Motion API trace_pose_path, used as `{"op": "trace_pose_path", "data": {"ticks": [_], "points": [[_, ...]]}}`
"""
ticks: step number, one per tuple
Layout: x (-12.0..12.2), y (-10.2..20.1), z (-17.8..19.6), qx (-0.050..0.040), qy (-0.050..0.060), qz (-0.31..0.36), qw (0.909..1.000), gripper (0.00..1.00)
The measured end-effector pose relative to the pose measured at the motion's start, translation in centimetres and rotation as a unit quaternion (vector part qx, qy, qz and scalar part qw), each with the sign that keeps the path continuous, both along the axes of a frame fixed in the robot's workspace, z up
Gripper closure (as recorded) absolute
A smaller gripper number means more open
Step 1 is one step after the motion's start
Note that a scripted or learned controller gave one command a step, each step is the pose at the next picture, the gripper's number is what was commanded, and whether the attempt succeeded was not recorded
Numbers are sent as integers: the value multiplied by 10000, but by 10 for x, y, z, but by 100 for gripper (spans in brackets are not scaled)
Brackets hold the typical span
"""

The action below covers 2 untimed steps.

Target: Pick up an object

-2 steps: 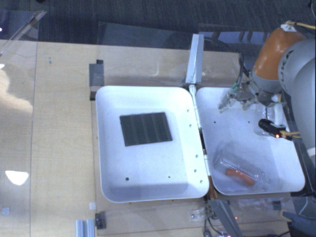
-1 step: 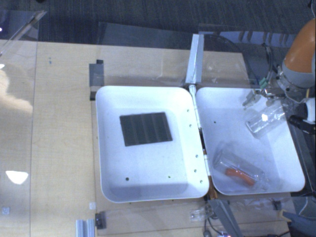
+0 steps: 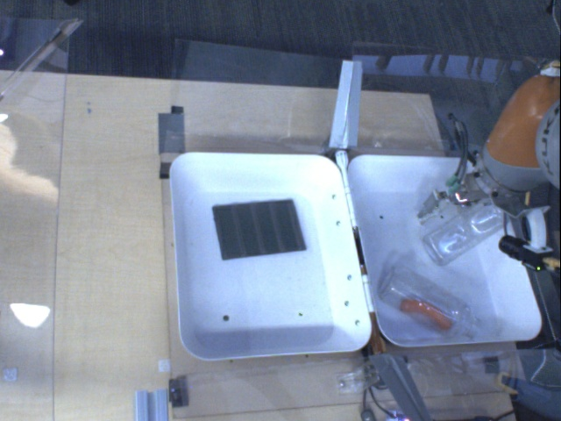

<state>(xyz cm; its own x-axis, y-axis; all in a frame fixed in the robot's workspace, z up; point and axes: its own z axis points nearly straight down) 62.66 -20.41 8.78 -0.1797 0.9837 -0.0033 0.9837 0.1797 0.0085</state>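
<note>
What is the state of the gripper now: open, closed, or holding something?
Gripper: state cannot be told from this view; it hangs over the right bin.

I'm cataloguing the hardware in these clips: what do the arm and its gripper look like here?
The arm is grey, with a rounded orange band above the wrist. Thin dark cables loop beside it. The gripper is small, pale and metallic, with a tiny green spot on it.
</note>
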Motion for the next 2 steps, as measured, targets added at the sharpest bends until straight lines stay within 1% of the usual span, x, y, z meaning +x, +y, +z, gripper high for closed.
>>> {"op": "trace_pose_path", "data": {"ticks": [1, 2], "points": [[-72, -1, 2, -4, -4, 599, 9982, 0], [-111, 15, 7, -82, -157, 1294, 9914, 0]]}}
